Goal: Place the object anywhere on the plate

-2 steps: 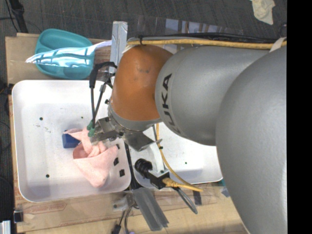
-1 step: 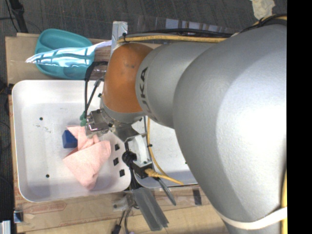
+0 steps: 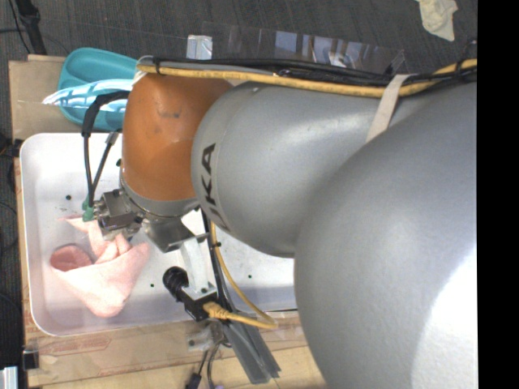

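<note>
Hovering low in the white bin (image 3: 36, 217), the claw (image 3: 113, 221) sits right above a pink cloth (image 3: 101, 286); whether it grips the cloth cannot be told. A teal plate (image 3: 93, 71) lies well beyond, so placing remains undone.

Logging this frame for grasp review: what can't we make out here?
- Gripper: fingers hidden under the wrist in the camera view, state unclear.
- Pink cloth: upper part covered by the gripper, grasp unconfirmed.
- White bin: right part blocked by the arm.
- Teal object: partly behind the orange band, identity unclear.
</note>
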You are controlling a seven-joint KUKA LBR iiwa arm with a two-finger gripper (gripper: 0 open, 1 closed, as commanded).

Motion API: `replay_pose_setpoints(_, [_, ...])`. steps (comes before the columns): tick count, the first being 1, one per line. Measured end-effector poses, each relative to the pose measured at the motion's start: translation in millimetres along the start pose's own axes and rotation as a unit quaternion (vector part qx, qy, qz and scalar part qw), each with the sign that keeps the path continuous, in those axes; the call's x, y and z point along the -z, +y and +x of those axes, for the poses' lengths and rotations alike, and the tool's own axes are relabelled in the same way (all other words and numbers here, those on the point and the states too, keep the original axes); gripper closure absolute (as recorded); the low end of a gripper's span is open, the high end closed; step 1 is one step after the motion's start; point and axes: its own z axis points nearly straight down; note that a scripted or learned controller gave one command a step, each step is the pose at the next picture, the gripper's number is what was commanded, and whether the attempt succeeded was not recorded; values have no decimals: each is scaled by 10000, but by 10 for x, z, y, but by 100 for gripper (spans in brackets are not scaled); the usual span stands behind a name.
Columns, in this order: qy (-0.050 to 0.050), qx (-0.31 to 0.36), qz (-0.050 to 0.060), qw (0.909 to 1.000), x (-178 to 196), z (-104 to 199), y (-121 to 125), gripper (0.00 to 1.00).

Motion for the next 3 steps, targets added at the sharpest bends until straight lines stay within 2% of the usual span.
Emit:
replay_pose_setpoints(1, [-11, -542, 8, 9985, -786, -911, -171, 100])
replay_pose_setpoints(2, [-9, 68, 10, 10000, -737, -248, 919, 100])
replay_pose_setpoints(3, [-9, -107, 19, 9999, -951, -628, 410, 100])
